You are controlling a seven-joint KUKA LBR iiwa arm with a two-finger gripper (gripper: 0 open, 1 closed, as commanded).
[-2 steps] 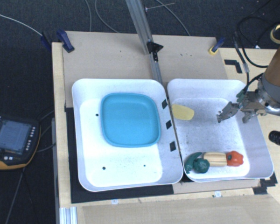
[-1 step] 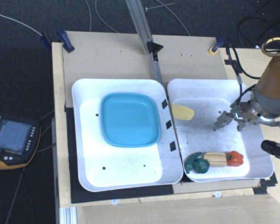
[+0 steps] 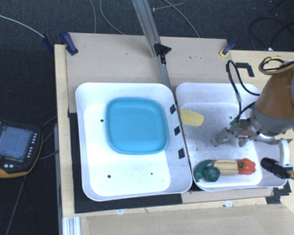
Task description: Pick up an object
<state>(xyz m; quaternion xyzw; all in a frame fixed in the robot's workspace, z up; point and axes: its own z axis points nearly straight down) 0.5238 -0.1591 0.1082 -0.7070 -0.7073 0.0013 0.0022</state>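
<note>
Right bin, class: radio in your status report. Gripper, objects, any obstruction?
Gripper low over right bin floor, nothing seen between fingers. Yellow piece to its left; green, tan, red toys along near wall. Nothing blocking.

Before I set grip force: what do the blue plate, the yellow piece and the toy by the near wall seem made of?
Blue plate: likely plastic, with an even matte colour and moulded rounded corners. Yellow piece: perhaps foam or soft plastic, flat and dull; too small to tell. Toy: tan middle looks like wood, its red and green ends painted or plastic, hard to say.
</note>
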